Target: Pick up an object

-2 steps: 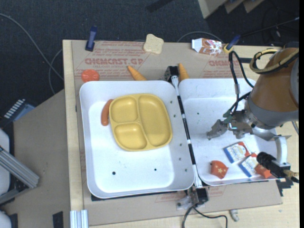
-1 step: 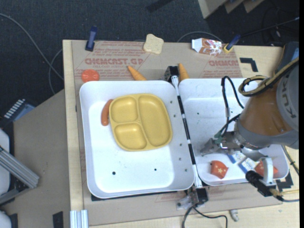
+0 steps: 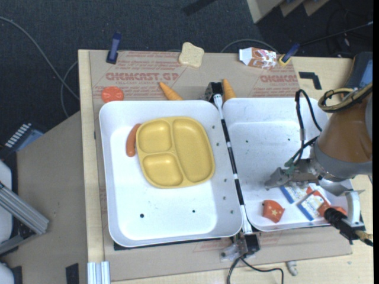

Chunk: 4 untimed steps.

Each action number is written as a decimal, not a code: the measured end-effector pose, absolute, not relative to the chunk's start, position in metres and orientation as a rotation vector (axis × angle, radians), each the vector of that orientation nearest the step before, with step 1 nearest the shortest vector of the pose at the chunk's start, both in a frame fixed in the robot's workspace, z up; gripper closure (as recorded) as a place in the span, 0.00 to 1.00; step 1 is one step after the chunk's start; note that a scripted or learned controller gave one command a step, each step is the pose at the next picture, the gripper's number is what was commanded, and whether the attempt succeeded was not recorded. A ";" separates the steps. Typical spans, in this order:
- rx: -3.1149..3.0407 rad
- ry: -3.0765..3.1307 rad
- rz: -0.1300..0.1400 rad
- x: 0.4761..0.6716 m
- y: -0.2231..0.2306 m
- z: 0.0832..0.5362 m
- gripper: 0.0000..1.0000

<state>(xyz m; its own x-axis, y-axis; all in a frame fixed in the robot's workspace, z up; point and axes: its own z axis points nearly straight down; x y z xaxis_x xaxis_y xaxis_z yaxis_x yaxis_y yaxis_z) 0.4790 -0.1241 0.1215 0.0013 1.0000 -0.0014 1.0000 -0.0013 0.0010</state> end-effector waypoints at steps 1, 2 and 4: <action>2.221 2.218 -0.001 0.501 -0.196 0.119 0.00; 2.219 2.217 0.000 0.502 -0.196 0.128 1.00; 2.216 2.220 0.000 0.565 -0.200 0.186 1.00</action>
